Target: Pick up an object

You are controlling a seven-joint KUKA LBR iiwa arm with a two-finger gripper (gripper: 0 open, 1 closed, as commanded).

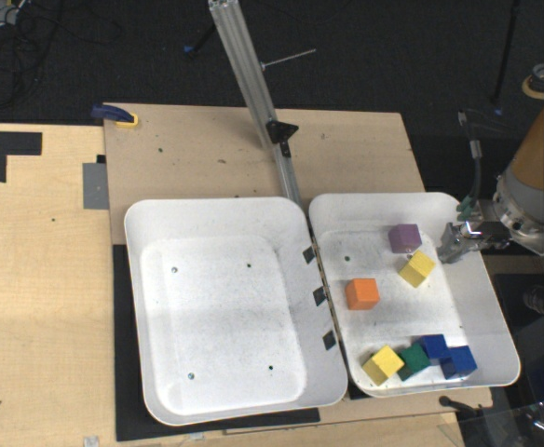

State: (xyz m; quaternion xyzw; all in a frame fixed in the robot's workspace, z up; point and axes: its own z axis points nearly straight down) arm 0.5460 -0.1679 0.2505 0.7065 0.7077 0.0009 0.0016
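The claw (454, 242) hung just right of the yellow cube (417, 269); I couldn't tell its spread.

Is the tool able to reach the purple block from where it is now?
Probably yes. The tool sits at the right bin's right rim, and the purple block lies just left of it, with bare bin floor between. The yellow block lies below that path.

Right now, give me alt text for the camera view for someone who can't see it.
A grey arm's gripper hovers at the right bin's far right edge, near a purple block and a yellow block. The bin also holds orange, yellow, green and blue blocks.
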